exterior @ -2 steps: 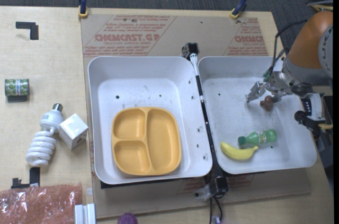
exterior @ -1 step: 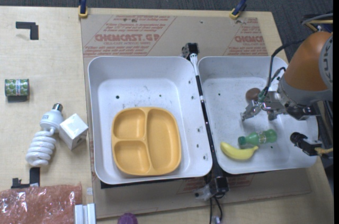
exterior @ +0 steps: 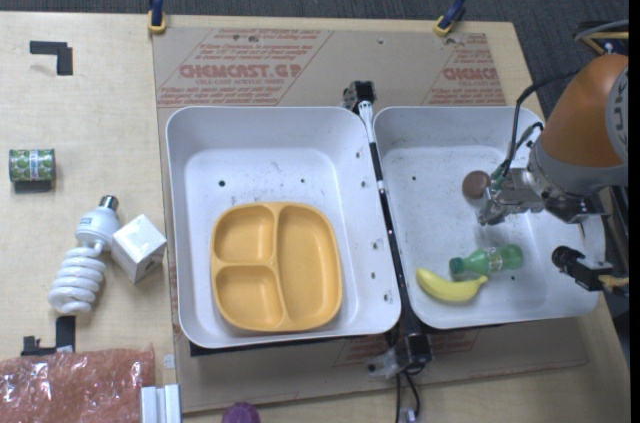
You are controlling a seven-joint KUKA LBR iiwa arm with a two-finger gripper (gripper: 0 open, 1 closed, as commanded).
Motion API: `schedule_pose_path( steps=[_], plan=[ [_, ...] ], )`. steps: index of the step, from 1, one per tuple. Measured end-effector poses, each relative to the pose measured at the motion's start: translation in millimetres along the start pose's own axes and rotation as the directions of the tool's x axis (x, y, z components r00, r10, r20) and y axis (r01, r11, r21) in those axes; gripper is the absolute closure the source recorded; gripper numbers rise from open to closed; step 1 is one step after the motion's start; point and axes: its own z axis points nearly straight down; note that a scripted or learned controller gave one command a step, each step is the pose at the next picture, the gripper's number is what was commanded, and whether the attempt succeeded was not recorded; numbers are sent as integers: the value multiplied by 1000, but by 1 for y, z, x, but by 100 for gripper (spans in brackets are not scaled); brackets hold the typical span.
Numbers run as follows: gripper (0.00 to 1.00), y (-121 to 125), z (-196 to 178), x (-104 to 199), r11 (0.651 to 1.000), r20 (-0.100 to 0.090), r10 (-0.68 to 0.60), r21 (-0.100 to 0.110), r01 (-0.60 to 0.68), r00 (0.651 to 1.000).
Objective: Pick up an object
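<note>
A yellow divided plate (exterior: 277,266) filled the left bin (exterior: 190,151); a spiral bulb (exterior: 80,266) and a white cube (exterior: 139,247) lay near the bench's left edge. The pincer (exterior: 492,211) hung over the right bin (exterior: 420,141) — how far open, I cannot tell. The green bottle (exterior: 487,261) and banana (exterior: 449,285) lay just below it, by the front edge.

arm (exterior: 590,126) cropped at right, purple object (exterior: 241,413) cropped below

A robotics lab: clamped test board (exterior: 330,61), two bins (exterior: 200,141), grey arm (exterior: 590,126).
</note>
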Motion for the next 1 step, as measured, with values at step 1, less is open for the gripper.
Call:
schedule_pose_path(
  steps=[1],
  plan=[
    [100, -16, 4, -40, 1000, -1, -2, 0, 2, 1000]
  ],
)
